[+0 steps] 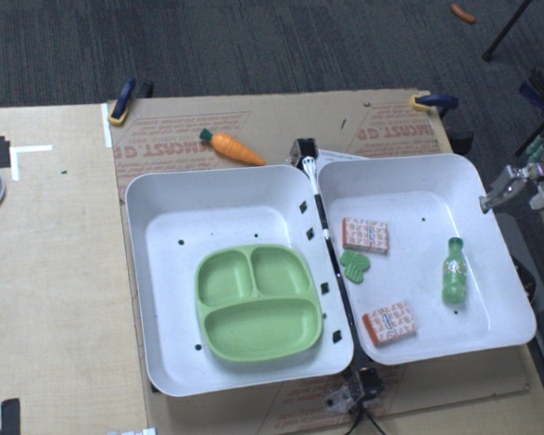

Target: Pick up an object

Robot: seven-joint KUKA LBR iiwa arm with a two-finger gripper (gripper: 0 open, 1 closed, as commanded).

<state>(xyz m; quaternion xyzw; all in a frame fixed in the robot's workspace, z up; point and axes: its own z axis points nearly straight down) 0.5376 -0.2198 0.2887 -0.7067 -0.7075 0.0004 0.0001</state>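
While the arm sits off at the right edge, its claw (509, 184) hangs just outside the right bin's (408, 170) right rim, above the worktop (55, 301) edge, touching nothing. Can't tell whether the fingers are spread or closed at this size, and nothing shows between them.

Nearest the camera: black clip and cables (358, 392) at the front seam where the two bins meet.

Right bin, front to back:
- orange-and-white snack box (390, 323) flat near the front wall, slightly skewed
- green bottle (453, 272) lying toward the right side, cap end pointing to the far wall
- small green toy piece (355, 266) close to the left wall, shape unclear
- second orange-and-white box (365, 236) just behind it, flat, apart from the toy

All four are apart from each other and from the claw.

Left bin (155, 267): green divided plate (257, 302), three compartments, sits flat on the floor, toward the front.

Behind the bins, on the cardboard sheet (274, 119): toy carrot (231, 147), outside both bins, near the far rim of the left one. Blue-and-yellow clamps at the cardboard's far-left corner (122, 101) and far-right corner (434, 103). A small orange object (463, 13) lies on the dark floor well beyond.
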